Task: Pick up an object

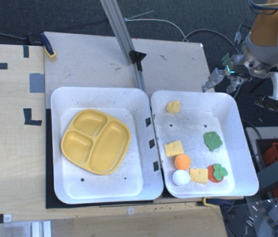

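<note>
Plywood bench [11,132] over dark carpet [188,9] bore two white bins [104,95], a metal pole [117,21] slanting above, while the gripper [223,80] hung spread, grasping nothing.

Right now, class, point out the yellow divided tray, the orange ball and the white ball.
yellow divided tray [95,141]: camera view, on the ridge between its compartments.
orange ball [182,161]: camera view, on its top.
white ball [181,177]: camera view, on its top.
</note>
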